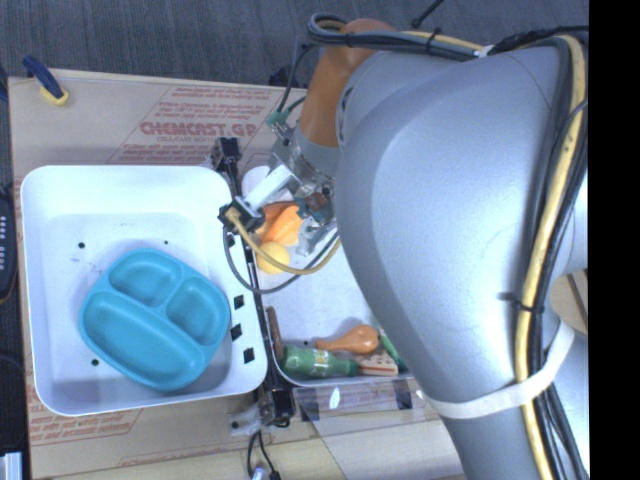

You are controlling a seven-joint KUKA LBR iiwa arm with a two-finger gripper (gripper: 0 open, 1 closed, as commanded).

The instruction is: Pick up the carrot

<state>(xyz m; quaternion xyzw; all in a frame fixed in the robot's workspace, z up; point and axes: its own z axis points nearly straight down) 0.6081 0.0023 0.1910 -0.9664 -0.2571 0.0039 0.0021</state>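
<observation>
A blue clamp [45,81] sits at the far left corner of the brown cardboard-covered worktop [180,118], well beyond the left shallow white plastic bin [50,228]. Inside that bin, toward its near side, lies a light blue plastic plate with three compartments [155,316], tilted slightly.

Just to the right of the left bin's right wall, over the right shallow white bin [300,373], hangs the pincer [280,223] of the grey arm [460,218]. An orange, tapered carrot [281,224] shows at the pincer, between its pale fingers, with a yellow rounded piece [272,258] directly below it; whether the fingers actually pinch the carrot or merely sit around it cannot be told from this slant. Black and yellow cables loop down beside it.

Nearer than the pincer, against the right bin's near wall, lie a green bottle [318,361], a tan drumstick-shaped toy [350,342] touching its far side, and a flat brown piece [378,367] at the bottle's right end, partly hidden by the arm.
</observation>
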